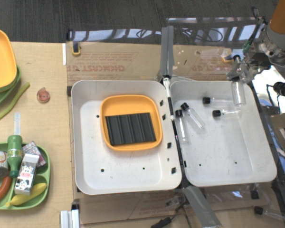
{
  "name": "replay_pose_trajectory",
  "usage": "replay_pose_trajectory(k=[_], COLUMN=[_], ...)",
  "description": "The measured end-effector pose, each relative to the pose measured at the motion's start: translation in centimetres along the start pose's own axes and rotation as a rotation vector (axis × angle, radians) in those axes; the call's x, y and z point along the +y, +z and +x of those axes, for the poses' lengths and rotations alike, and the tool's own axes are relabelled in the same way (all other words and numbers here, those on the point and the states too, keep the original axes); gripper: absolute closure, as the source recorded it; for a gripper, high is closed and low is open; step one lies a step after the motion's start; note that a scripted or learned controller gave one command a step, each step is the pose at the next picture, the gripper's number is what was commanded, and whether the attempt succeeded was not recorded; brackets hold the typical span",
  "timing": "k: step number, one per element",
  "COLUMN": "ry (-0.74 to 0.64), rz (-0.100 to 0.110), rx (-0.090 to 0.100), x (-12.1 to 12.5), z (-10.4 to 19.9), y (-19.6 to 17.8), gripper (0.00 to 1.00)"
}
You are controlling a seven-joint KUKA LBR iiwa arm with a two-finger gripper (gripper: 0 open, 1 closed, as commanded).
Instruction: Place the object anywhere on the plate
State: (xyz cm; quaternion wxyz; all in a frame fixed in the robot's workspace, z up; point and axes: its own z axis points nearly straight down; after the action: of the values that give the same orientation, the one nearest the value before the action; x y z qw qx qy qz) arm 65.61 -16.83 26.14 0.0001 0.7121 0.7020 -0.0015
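Two shallow white plastic bins sit side by side on a cardboard-covered bench. The left bin (85, 175), smooth-walled with rounded corners, carries an orange plate (107, 108) — a rounded square with a raised glossy rim — at about its center. A dark grey ribbed rectangular mat (131, 128) lies flat across the plate's middle, its ridges running lengthwise.

The right bin (228, 165) holds clear tubes with small black caps. One tube (194, 118) lies slanted at roughly ten o'clock of the bin's center, its cap toward the bin's upper left; another tube (181, 125) lies just beside it along the left wall. A third tube (226, 111) lies at about twelve o'clock, and a separate black cap (206, 100) sits near it toward eleven.

The gripper (237, 80) hangs over the right bin's one-o'clock corner, metallic and wiry, with the arm's orange band (280, 13) above it at the view's upper right. A clear glassy tube (237, 94) stands upright directly below it, its top touching the gripper — whether the fingers are pinching it or spread, I cannot tell.

Off the bins at nine o'clock, a green compartment tray (38, 194) holds toy food and a green bottle (14, 155), and stacked orange and green plates (0, 65) sit higher up.
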Motion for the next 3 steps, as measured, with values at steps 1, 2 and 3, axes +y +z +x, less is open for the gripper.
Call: replay_pose_trajectory(k=[1, 2, 3], ry=[-0.124, -0.438, -0.739], rz=[-0.001, -0.004, -0.004], rx=[0.0, -0.001, -0.002], x=[0.3, 0.4, 0.4], z=[-0.9, -5.5, -5.4], y=[-6.2, -12.2, -18.0], gripper=[1.0, 1.0, 1.0])
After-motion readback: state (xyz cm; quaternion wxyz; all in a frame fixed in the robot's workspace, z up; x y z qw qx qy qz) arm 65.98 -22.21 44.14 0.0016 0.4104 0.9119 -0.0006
